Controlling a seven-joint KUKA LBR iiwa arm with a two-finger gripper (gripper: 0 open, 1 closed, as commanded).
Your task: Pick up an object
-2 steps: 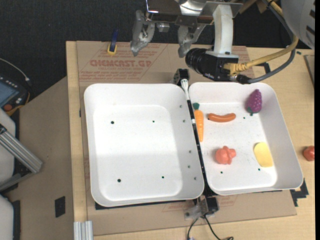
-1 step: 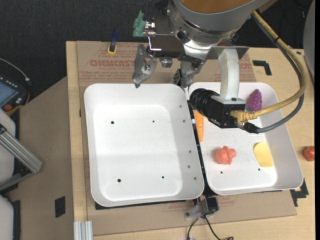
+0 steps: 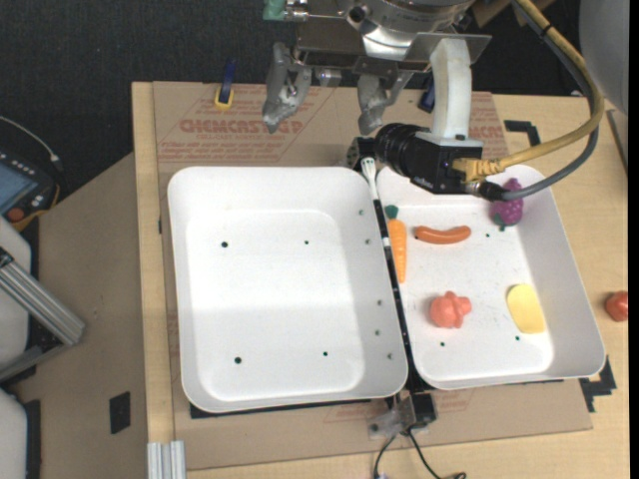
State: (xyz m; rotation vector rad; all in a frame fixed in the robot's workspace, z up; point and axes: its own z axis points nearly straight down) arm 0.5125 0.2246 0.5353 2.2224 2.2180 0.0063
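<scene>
Orange carrot (image 3: 397, 248), yellow lemon (image 3: 526, 307), white bins (image 3: 190, 267)

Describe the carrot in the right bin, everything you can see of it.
The carrot is a small orange toy, smooth and plastic-looking, with a tiny green top at its far end. It tapers toward the near end and lies flat on the floor of the right bin, running along the bin's left wall, close beside the dark seam between the two bins. It appears to rest against that wall. No other toy touches it; the sausage lies apart to its right.
</scene>
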